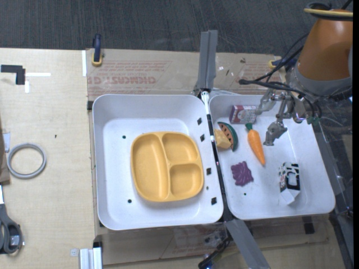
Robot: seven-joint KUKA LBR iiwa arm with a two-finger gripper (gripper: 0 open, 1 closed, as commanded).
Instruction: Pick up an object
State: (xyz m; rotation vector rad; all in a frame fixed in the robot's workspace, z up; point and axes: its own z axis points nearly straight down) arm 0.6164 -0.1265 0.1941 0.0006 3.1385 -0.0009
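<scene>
Camera view: gripper (271, 135) hangs over right bin (314, 203), around 1 o'clock of bin centre, just beside carrot (256, 145); I judge carrot is target. Cannot tell claw state, nothing seen between tips. Other toys spread apart, easy reach: purple piece (242, 173) at 7, carton (290, 182) at 5. Yellow plate (167, 166) fills left bin (106, 167).

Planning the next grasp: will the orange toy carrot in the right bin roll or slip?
The orange toy carrot looks rounded and tapered, so a push would probably roll it in an arc. Its smooth surface may slip from the jaws. It seems small, likely light.
</scene>
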